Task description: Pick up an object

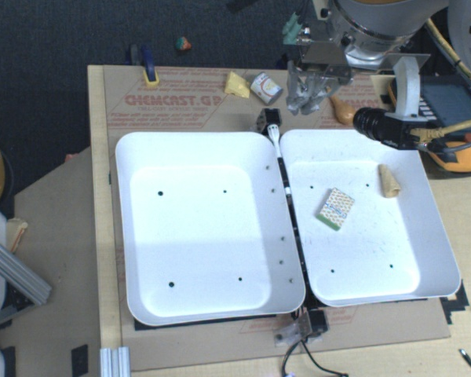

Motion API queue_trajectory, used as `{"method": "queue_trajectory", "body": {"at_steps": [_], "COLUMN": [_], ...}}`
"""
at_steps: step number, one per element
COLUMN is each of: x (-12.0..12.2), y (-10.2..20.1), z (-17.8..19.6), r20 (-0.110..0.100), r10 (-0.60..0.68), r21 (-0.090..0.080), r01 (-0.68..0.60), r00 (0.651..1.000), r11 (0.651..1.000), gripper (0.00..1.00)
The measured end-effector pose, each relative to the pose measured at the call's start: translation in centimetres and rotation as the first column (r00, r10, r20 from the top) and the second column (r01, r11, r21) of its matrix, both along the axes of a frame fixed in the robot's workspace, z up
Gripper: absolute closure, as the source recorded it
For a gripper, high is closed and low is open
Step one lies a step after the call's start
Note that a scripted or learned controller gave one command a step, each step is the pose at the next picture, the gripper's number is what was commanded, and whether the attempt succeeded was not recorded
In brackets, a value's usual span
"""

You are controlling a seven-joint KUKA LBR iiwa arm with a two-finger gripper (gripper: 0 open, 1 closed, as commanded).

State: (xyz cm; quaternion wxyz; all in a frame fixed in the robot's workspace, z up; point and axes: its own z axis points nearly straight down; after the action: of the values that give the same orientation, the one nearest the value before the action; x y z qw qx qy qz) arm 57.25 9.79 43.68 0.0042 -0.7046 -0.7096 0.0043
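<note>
The grey arm with its orange band is cut off by the top edge, and its bulk hides part of the far right of the desk (63, 210). Below it hangs the metal two-finger claw (308, 100), over the brown cardboard sheet (180, 100) just beyond the far edge of the right shallow white bin (432, 234). Nothing shows between its fingers, and whether they are spread or closed I cannot tell, as they blur against the clutter.

The small flat packet with a green edge and speckled face (335, 209) lies tilted near the middle of the right bin, well nearer than the claw and slightly to its right. A short tan cork-like piece (389, 181) lies by the bin's far right side. The left shallow white bin (141, 210) sits touching the right one.
</note>
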Motion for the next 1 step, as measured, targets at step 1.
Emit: {"method": "queue_trajectory", "body": {"at_steps": [1], "x": [-1.75], "y": [5.42], "z": [-8.94], "r20": [-0.001], "r10": [-0.001], "r21": [-0.001], "r01": [0.001], "r00": [1.0], "r11": [1.0], "gripper": [1.0]}}
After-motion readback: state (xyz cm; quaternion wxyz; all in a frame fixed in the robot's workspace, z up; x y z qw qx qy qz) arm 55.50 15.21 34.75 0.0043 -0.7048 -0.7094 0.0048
